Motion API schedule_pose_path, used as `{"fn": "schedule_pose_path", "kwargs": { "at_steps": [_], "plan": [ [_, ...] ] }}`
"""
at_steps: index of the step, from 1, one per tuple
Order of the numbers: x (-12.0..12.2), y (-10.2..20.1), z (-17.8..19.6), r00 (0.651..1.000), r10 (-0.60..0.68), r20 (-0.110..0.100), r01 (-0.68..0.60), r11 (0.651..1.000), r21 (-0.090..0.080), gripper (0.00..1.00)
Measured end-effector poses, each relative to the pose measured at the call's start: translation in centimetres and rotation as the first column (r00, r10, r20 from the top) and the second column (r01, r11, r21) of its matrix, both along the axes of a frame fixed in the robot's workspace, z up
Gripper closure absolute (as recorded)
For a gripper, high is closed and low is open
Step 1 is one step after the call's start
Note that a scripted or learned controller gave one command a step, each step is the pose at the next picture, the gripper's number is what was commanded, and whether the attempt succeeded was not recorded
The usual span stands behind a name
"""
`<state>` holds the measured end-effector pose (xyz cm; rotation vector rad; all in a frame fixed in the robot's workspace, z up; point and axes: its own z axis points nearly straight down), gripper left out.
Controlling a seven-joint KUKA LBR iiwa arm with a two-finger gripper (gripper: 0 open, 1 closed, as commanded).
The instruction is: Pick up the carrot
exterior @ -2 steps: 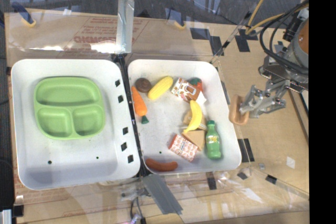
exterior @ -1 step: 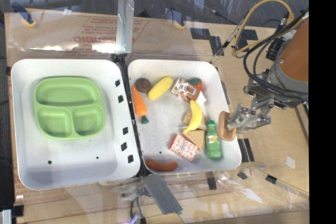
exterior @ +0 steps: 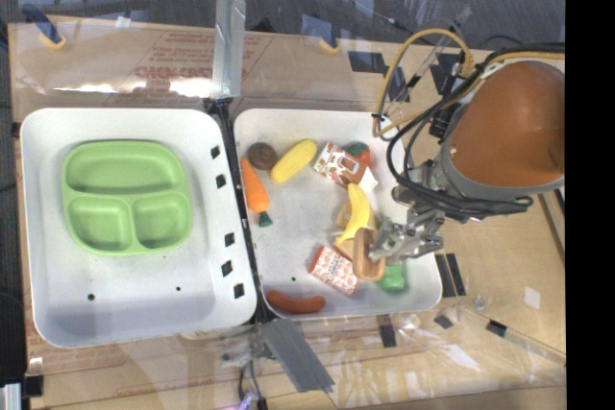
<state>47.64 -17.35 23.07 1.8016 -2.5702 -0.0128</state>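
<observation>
Camera view puts the plastic orange carrot with its green stub (exterior: 255,190) along the left wall of the right-hand shallow white bin (exterior: 288,122), lying lengthwise just beside the divider between the two bins, with a dark brown round toy (exterior: 261,155) at its upper end and a yellow corn cob (exterior: 293,160) near it. My two-finger gripper (exterior: 411,238) sits well apart from it, low over the right side of that bin, close to the yellow banana (exterior: 356,211), a tan bun-like piece (exterior: 361,253) and a small green block (exterior: 392,278). I cannot tell how the jaws stand; cables and the wrist clutter them, and nothing visibly sits between them.

My worry from here is the crossing. I judge that a low sweep toward the carrot would plough through the banana and the red-and-white printed cartons (exterior: 341,164), shoving them into the target. The carrot also hugs the wall, so one finger may land on the rim or pinch the brown toy instead. The green divided plate (exterior: 127,196) in the left bin is out of the way.
</observation>
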Motion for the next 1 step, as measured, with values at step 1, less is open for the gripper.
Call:
{"fn": "schedule_pose_path", "kwargs": {
  "at_steps": [1],
  "plan": [
    [0.31,-3.65,13.58,0.989,0.144,0.017,-0.144,0.99,-0.012,1.0]
  ]
}}
